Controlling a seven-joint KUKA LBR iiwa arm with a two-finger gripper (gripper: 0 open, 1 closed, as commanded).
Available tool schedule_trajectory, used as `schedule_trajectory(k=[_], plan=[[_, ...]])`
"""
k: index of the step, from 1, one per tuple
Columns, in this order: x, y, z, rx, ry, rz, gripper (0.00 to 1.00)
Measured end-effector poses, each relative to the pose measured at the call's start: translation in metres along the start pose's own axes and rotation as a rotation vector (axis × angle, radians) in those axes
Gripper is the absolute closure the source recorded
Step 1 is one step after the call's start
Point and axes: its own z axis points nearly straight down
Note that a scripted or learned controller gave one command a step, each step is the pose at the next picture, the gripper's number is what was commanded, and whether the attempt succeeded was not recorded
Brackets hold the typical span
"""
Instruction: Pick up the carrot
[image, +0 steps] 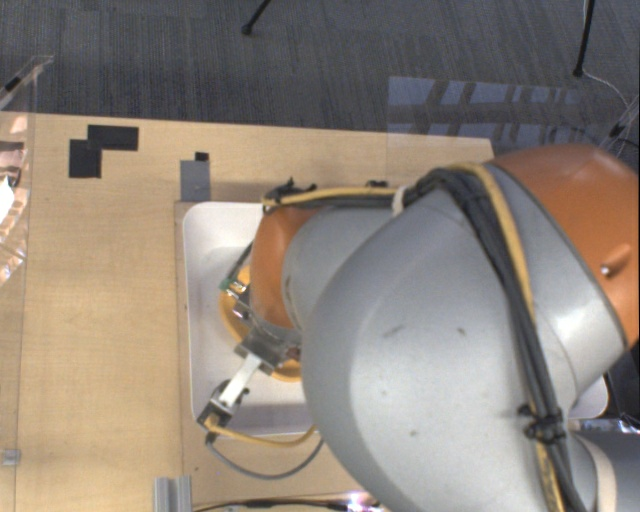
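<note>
My arm fills the middle and right of the view, and its orange band (268, 262) hangs over the left white bin (200, 300). The gripper (243, 300) points down into that bin and is almost wholly hidden under the wrist. A small green and yellow-orange patch (234, 291) shows at the wrist's left edge; I cannot tell whether it is the carrot. An orange sliver (288, 372) peeks out below the wrist.
A grey cable with a white connector (226, 398) trails from the wrist across the bin's front left corner. The bench (100, 330) is bare wood to the left of the bin, with black marks (100, 148) at the back. The arm covers the right bin.
</note>
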Motion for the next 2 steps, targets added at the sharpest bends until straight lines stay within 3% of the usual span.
schedule_trajectory(k=[2], plan=[[0.004, 0.001, -0.022, 0.0, 0.008, -0.008, 1.0]])
